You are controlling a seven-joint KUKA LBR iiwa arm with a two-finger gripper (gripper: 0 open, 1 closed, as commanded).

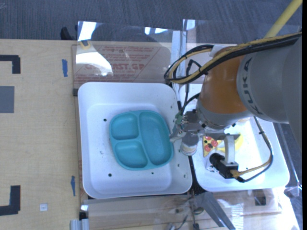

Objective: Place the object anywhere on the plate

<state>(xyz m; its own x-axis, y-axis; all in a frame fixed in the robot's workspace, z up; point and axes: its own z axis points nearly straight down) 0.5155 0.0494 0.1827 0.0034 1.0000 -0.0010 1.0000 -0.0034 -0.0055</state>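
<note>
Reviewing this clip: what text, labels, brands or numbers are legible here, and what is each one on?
"UK": large letters on the grey arm, cut off by its curve; part of a longer word.
Reddish print on the clear panel behind the left bin: mirrored and blurred, unreadable.
Divided plate: no markings.

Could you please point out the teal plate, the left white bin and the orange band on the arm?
teal plate (141, 140), camera view, its centre divider.
left white bin (91, 128), camera view, bare floor.
orange band (223, 87), camera view, its middle.
</note>
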